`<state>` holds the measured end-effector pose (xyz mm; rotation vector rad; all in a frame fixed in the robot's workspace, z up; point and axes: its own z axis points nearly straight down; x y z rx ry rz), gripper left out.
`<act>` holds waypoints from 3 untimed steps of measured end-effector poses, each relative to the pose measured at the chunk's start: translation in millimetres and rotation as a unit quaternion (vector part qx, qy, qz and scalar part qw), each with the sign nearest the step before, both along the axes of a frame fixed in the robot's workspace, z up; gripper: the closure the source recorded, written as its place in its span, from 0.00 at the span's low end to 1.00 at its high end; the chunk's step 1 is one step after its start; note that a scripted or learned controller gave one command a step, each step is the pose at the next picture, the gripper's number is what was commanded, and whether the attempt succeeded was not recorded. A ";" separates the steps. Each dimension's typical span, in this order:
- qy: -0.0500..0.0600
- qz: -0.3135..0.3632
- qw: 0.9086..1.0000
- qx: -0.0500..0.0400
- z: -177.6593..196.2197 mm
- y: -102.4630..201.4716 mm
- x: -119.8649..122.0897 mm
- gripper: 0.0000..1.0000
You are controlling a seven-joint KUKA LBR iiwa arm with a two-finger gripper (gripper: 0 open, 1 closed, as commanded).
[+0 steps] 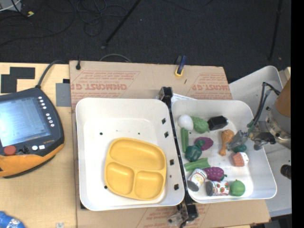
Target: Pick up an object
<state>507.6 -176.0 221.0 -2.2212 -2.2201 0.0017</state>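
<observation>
Two shallow white bins sit side by side on a brown cardboard sheet (142, 80) at centre frame. The left white bin (95, 122) holds a yellow three-compartment plastic tray (135, 167) in its lower middle. The right white bin (261, 175) holds a clutter of small toy foods: a white egg shape (185, 122), a black block (217, 122), an orange drumstick-shaped piece (225, 140), a purple grape cluster (214, 173), a green round fruit (237, 188), a small printed can (197, 178) and a pink-and-white wedge (240, 159). The grey two-finger gripper (243, 140) hangs at the right bin's right side, just beside the orange drumstick; whether it is open or closed cannot be told. A grey touchscreen pendant (28, 125) lies at the left edge.
</observation>
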 end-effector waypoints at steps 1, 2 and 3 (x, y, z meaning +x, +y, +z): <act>-0.001 0.001 1.000 0.000 -137.8 37.3 -32.5 0.00; -0.002 -0.003 1.000 0.001 -122.2 34.1 -30.8 1.00; -0.006 0.006 1.000 0.002 -28.3 126.7 30.6 1.00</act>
